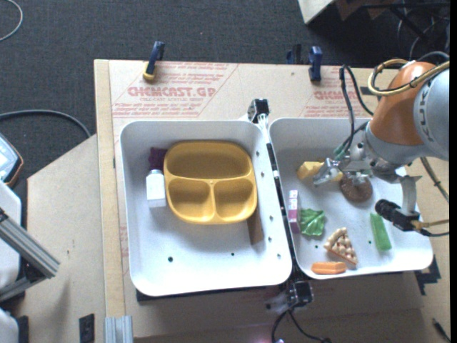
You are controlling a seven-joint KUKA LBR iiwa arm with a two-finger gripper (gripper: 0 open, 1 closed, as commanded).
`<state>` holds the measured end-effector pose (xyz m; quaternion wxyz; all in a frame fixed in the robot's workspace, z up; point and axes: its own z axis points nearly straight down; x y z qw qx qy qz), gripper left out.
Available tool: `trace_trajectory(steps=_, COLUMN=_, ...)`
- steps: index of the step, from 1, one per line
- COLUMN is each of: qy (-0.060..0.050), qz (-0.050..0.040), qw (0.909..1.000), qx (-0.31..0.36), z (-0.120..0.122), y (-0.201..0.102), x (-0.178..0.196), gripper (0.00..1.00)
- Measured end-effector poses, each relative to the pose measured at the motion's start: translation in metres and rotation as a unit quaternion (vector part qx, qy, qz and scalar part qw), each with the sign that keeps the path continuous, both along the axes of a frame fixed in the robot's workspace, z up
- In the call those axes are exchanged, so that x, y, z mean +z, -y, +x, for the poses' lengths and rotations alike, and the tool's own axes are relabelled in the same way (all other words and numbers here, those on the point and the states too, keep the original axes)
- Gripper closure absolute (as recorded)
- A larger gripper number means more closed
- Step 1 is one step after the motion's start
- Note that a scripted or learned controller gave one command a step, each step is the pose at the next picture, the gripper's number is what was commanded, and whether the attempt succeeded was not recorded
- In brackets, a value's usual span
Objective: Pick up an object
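Note:
In the right bin point(407, 259) my gripper point(327, 173) hangs low at the back left, reaching in from the right. Its tip is right beside a yellow cheese wedge point(308, 169), touching it or nearly so. A brown round cookie point(355, 190) lies just right of the tip, partly under the wrist. Nearer the front lie a green lettuce leaf point(312, 222), a pizza slice point(341, 246), an orange carrot point(328, 268) and a green stick point(380, 231). A small pink and white box point(293, 209) rests against the left wall.
The left bin point(143, 263) holds a yellow divided plate point(211, 181), a white bottle point(155, 189), a dark purple item point(157, 154) and a brown block point(255, 229). The divider between the bins runs close to the cheese wedge.

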<state>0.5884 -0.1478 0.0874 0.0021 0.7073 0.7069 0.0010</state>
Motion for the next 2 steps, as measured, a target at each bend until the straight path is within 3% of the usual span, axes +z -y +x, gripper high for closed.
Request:
trace_trajectory(steps=1, qy=0.003, qz=-0.0023, qw=1.0, qx=-0.001, z=0.001, y=0.002, x=0.012, gripper=1.0)
trace_trajectory(steps=2, qy=0.001, qz=-0.0003, qw=1.0, qx=0.0, z=0.009, y=0.005, x=0.057, gripper=1.0)
